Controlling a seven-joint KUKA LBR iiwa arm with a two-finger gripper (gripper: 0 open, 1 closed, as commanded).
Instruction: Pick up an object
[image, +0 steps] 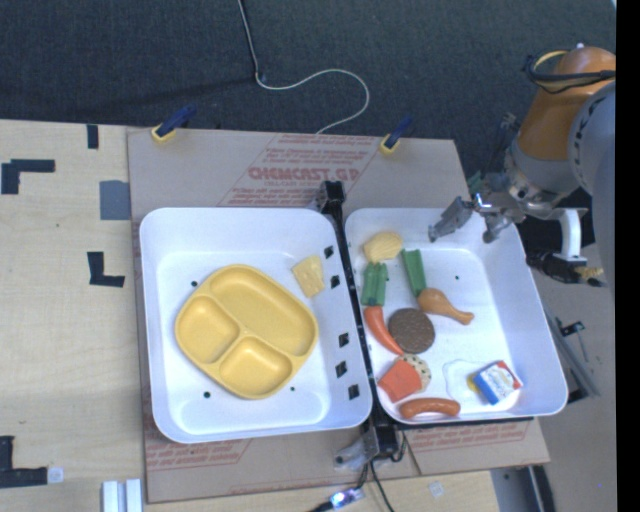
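End effector (468, 221) spread (holding nothing), above right bin (537, 318) far edge, toys nearby.

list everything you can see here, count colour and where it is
left bin: 1, white, left half of bench
right bin: 1, white, right half of bench
divided plate: 1, yellow, middle of left bin
cheese wedge: 1, pale yellow, left bin, upper right
lemon-like piece: 1, yellow, right bin, top
green pieces: 2, green, right bin, upper middle
drumstick: 1, orange-brown, right bin centre
carrot: 1, orange, right bin left side
round patty: 1, brown, right bin centre
red block: 1, red, right bin lower left
sausage: 1, red-orange, right bin front edge
small carton: 1, blue and white, right bin lower right
gripper: 1, grey, above right bin's top right corner
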